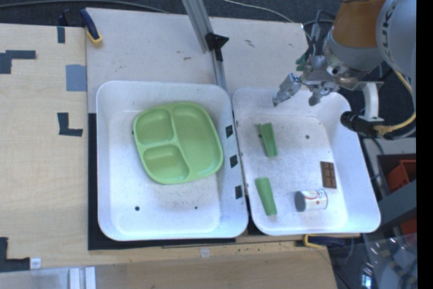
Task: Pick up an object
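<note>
The right bin (352, 145) holds two green sticks, one in its upper middle (268, 139) and one lower down (265, 196). A small white can with a red label (310, 200) lies on its side near the bin's lower right, and a brown chocolate-like bar (328, 174) rests above it. My gripper (300, 95) hovers over the bin's upper edge, above and to the right of the upper green stick. Its two fingers are spread apart with nothing between them.
A green three-compartment plate (178, 142) lies in the left bin (108, 166). A slanted metal pole (193, 0) crosses the bench behind the bins. A blue and yellow clamp (90, 26) sits at the bench's far left corner. Cables hang off the arm at the right.
</note>
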Motion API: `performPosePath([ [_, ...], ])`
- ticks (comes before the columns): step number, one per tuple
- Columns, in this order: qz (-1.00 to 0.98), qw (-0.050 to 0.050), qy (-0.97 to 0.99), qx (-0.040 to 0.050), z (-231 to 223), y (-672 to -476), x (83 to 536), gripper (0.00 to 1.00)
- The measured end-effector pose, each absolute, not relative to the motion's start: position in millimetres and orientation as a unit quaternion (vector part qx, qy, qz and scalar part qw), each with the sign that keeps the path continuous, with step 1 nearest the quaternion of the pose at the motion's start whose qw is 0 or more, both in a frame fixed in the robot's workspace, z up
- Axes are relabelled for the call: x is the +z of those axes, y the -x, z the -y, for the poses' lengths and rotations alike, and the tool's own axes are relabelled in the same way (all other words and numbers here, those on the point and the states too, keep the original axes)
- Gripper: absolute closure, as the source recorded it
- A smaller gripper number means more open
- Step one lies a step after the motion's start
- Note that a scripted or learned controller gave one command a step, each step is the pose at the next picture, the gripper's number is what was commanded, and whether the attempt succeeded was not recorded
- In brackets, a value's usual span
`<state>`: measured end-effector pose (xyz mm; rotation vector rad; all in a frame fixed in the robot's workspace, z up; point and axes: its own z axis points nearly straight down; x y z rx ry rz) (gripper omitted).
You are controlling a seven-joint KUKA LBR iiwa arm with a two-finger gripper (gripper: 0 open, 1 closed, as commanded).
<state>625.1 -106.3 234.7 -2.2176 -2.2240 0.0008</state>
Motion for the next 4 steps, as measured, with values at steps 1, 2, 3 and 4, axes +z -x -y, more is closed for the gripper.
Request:
performPosePath([
  [1,0.708,0.000,0.706,0.0002,106.3,-625.1,234.8,0.00],
  [2,0.708,0.003,0.707,0.0028,105.6,-624.6,169.8,0.00],
  [3,0.708,0.003,0.707,0.0032,103.4,-617.1,106.0,0.00],
  [4,0.708,0.000,0.706,0.0014,103.0,-616.7,87.6,0.00],
])
